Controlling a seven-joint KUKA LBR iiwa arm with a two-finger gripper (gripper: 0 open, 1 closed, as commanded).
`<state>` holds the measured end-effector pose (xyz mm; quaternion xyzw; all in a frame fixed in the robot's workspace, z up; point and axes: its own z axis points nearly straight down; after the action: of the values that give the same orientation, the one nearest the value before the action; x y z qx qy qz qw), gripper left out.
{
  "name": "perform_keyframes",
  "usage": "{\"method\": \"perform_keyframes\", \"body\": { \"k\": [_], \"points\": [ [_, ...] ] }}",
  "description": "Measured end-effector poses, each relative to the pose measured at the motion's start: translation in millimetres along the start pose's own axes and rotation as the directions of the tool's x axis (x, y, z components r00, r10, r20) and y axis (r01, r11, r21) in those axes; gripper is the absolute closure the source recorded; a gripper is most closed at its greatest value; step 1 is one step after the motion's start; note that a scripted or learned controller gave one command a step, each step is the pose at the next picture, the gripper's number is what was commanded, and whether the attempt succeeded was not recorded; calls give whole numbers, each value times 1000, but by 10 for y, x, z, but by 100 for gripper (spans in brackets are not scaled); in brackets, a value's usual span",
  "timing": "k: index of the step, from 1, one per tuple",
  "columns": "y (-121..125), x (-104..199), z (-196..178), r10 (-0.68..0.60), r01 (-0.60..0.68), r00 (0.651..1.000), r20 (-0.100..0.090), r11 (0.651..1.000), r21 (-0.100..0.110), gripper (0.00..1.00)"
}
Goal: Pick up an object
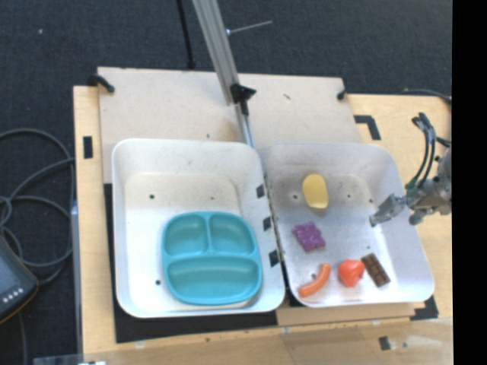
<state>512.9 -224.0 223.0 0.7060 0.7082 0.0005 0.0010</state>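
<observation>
Two white bins, five small objects awaiting a pick.
Left bin (137, 173) holds a teal divided plate (211, 258); right bin (396, 238) holds lemon (316, 191), purple piece (309, 236), carrot (315, 280), tomato (350, 272), chocolate bar (375, 270). Gripper (392, 210) hovers at the right rim, jaw state unclear.

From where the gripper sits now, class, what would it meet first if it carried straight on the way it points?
The gripper points left over the right bin's rim. Probably the purple object or the yellow one; with depth unclear, it might pass between them.

Left bin (129, 166) holds a divided tray (211, 258); right bin (396, 257) has five small bits, with the hand (396, 207) probably over its right rim.
</observation>
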Motion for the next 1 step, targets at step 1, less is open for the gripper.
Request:
{"method": "perform_keyframes", "body": {
  "k": [1],
  "points": [
    [0, 0, 0, 1, -1, 1000, 0, 1000, 0, 0]
  ]
}}
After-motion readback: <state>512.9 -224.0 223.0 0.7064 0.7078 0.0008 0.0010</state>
